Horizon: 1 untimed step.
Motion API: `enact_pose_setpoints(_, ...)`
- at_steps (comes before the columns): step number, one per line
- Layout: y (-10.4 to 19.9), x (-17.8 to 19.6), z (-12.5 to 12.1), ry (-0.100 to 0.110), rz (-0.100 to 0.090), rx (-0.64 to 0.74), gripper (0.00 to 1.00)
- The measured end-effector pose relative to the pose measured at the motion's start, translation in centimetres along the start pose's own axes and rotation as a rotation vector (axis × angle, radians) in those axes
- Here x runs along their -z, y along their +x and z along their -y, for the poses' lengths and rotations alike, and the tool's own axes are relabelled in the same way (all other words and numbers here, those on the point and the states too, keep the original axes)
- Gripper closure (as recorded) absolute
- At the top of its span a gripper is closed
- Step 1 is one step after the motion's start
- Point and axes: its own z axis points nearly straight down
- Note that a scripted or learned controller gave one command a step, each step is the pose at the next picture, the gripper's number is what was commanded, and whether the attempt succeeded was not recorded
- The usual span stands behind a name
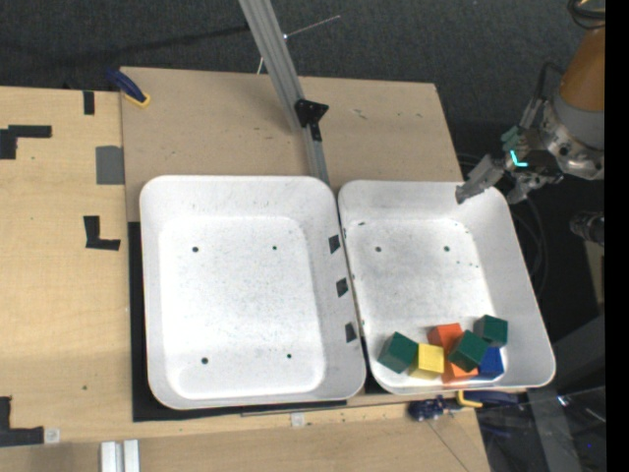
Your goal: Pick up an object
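Several small blocks lie clustered in the near right corner of the right bin point(393, 214): a dark green one point(398, 351), a yellow one point(429, 360), an orange one point(445, 334), two more green ones point(472, 349) point(492, 328) and a blue one point(491, 364). My gripper point(497, 186) hovers over the far right corner of that bin, well away from the blocks. It is open, with nothing between its fingers.
The left bin point(157, 264) stands beside the right one, their rims touching. A slanted metal pole point(280, 57) runs from the top of the view down to the gap between the bins. A blue clamp point(129, 88) lies at the bench's far left.
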Motion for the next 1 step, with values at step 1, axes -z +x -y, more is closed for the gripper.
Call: enact_pose_setpoints(1,-0.01,0.16,-0.06,-0.003,0.001,0.001,0.0)
